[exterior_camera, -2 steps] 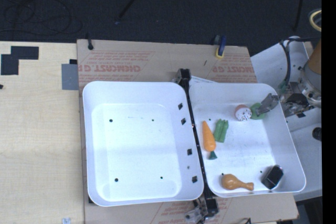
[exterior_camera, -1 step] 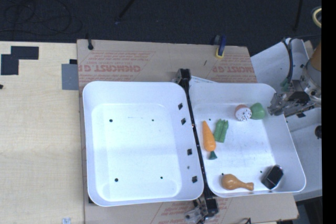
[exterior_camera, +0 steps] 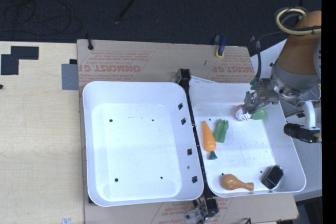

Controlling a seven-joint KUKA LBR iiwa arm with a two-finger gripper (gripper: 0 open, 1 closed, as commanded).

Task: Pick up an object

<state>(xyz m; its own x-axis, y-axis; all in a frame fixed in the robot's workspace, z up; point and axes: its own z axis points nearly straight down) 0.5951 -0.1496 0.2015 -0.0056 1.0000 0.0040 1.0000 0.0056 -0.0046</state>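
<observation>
Claw (exterior_camera: pixel 251 107) sits low in our right bin (exterior_camera: pixel 286 149); grip unclear. We see carrot (exterior_camera: pixel 209 136), green piece (exterior_camera: pixel 221 130), drumstick (exterior_camera: pixel 235 182), black block (exterior_camera: pixel 272 176).

Two white bins (exterior_camera: pixel 137 93) are seen on brown cardboard printed with red lettering (exterior_camera: pixel 113 67). In the right bin (exterior_camera: pixel 286 152) an orange carrot (exterior_camera: pixel 209 137) tipped with green is picked out, a green piece (exterior_camera: pixel 221 130) just beside it. A tan drumstick shape (exterior_camera: pixel 235 182) and a black object (exterior_camera: pixel 272 176) are noted nearer than the carrot. A white, dark-speckled ball (exterior_camera: pixel 243 114) and a green item (exterior_camera: pixel 258 114) are spotted beyond it. Pale wood grain is shown on the worktop (exterior_camera: pixel 37 134).
</observation>
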